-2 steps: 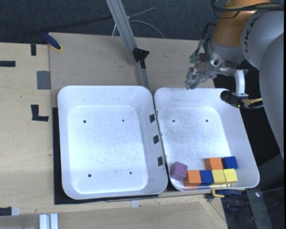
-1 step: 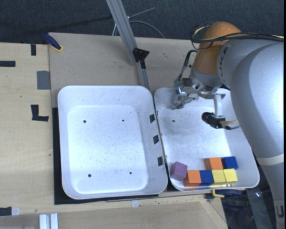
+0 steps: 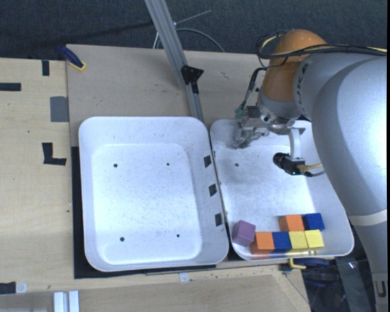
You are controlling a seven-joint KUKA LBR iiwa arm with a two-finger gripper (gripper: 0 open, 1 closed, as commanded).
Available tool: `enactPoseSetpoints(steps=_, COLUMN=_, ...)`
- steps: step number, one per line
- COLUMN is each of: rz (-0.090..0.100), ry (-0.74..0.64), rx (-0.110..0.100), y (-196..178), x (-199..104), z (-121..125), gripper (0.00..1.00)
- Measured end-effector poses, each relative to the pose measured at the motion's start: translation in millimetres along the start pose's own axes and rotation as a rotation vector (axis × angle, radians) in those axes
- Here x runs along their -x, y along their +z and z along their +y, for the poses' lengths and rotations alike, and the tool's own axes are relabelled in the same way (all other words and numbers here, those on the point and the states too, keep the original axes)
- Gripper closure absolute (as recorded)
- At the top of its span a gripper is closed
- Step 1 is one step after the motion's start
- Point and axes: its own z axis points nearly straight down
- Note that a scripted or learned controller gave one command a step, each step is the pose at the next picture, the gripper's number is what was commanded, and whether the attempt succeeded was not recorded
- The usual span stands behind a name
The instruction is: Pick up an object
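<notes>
Gripper (image 3: 242,137) sits at the far end of the right bin (image 3: 263,181) — can't tell its state. Blocks (image 3: 289,234) are clustered at the near edge, well apart — descending here likely grabs nothing.

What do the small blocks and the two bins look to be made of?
Blocks: likely painted wood or solid plastic; flat, matte colours (purple, orange, blue, yellow), crisp edges, no shine.
Bins: probably thin moulded plastic; white, speckled, with rounded corners, a raised rim and a faint sheen. The view cannot confirm either material.
</notes>
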Motion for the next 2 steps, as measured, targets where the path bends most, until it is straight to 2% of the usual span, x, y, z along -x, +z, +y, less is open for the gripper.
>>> enactPoseSetpoints(steps=2, rz=0.003, ry=0.0, rx=0.0, y=0.5, x=0.2, z=0.0, gripper=1.0)
